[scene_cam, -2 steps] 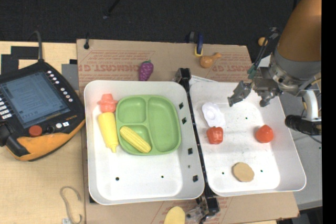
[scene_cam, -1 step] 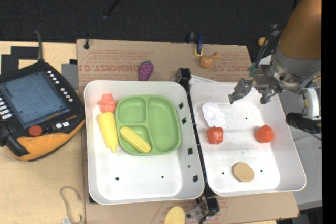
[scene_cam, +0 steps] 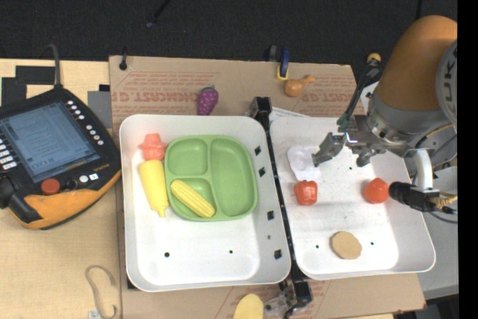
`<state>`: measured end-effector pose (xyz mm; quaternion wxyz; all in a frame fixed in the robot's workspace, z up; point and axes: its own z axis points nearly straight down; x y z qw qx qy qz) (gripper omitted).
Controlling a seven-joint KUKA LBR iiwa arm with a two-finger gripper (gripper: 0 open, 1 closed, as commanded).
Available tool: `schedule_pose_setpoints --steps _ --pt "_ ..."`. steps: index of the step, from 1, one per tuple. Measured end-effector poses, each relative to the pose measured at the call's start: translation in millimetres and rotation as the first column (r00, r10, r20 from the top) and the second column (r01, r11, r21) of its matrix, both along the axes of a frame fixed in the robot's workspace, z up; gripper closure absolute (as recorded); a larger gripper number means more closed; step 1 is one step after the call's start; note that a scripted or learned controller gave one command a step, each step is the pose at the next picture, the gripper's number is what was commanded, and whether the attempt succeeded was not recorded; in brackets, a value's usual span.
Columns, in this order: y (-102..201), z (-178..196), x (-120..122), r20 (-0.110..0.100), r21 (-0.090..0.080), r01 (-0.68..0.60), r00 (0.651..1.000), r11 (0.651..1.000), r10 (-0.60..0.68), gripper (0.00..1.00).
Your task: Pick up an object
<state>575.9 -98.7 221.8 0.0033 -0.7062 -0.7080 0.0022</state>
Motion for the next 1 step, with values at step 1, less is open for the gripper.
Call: schedule_pose_setpoints --steps 1 --pt "8.0 -49.6 -5.2 0.000 0.000 0.007 1.000 1.000 -0.007 0.00"
